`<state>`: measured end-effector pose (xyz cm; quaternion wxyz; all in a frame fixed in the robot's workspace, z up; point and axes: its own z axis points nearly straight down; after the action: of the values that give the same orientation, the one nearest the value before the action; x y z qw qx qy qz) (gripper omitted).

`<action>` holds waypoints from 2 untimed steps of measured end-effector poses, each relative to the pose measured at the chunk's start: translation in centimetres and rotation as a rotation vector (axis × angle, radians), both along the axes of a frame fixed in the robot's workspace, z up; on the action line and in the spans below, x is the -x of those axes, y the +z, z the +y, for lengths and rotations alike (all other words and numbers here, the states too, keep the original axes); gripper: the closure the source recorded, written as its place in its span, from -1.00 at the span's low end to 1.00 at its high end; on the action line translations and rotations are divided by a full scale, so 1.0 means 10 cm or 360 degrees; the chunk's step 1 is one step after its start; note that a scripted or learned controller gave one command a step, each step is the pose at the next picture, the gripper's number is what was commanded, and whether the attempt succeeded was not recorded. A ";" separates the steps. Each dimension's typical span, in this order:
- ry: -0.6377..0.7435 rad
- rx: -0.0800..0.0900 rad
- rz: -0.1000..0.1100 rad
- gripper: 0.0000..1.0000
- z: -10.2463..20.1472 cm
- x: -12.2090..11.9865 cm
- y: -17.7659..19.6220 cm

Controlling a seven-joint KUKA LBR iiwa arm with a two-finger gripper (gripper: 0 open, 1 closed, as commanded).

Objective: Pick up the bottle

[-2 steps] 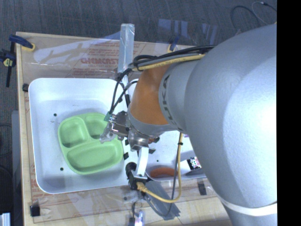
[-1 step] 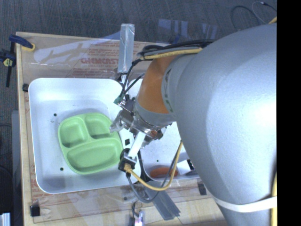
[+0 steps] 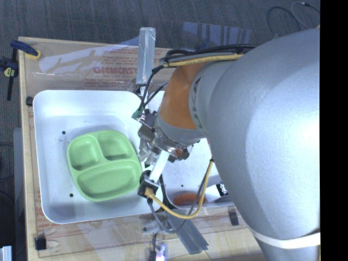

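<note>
Green divided plastic plate (image 3: 104, 165) in left white bin (image 3: 46, 145). Gripper (image 3: 156, 147) near bins' divide, open or closed unclear. Orange item (image 3: 185, 198), perhaps the bottle, in right white bin (image 3: 187, 174).

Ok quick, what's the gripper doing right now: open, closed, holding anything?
Gripper: open or closed cannot be told from this view; it is at the right edge of the green divided plate.

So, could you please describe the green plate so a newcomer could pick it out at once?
Look in the left white bin. On its floor, nearer the arm, lies a plate. It is pale green with three compartments, unlike the small orange thing in the other bin.
</note>
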<state>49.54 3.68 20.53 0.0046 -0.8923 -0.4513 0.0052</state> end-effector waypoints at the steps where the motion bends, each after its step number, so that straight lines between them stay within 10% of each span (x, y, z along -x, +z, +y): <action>1: -0.0637 0.0010 -0.0007 1.00 0.15 -0.72 -0.15; 2: -0.0849 0.0010 -0.0010 1.00 0.16 -1.16 0.76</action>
<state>61.18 5.29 28.11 0.0017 -0.9797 -0.2003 0.0024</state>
